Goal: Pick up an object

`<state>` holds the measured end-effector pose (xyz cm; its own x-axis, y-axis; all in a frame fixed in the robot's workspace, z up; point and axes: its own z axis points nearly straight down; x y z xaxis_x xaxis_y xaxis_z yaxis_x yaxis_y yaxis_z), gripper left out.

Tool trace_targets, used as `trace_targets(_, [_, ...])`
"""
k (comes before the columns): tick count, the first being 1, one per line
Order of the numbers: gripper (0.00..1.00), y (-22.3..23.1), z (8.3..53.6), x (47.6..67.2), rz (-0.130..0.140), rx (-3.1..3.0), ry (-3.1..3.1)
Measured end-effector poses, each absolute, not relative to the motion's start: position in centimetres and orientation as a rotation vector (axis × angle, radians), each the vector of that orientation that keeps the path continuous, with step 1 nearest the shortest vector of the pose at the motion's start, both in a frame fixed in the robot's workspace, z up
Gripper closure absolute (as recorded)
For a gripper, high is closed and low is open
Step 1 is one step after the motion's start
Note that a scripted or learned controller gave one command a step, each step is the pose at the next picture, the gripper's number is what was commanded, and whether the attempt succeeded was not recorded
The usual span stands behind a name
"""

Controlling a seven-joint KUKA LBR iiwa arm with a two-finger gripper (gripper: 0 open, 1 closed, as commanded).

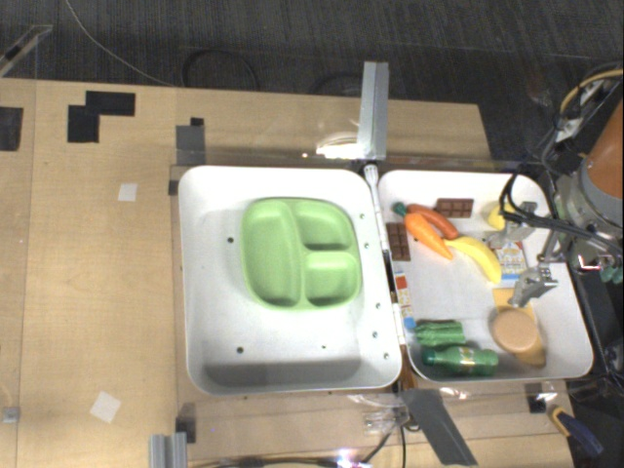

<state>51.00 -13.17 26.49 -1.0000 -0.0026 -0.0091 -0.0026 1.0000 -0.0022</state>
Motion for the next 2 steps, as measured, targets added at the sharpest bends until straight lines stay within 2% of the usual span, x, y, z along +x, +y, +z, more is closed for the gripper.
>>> trace_targets(1, [0.0, -15.6, 13.4, 55.0, 0.0, -0.422, 3.109])
trace_targets(2, [0.0, -10.9, 9.0, 61.3, -0.004, -0.526, 3.081])
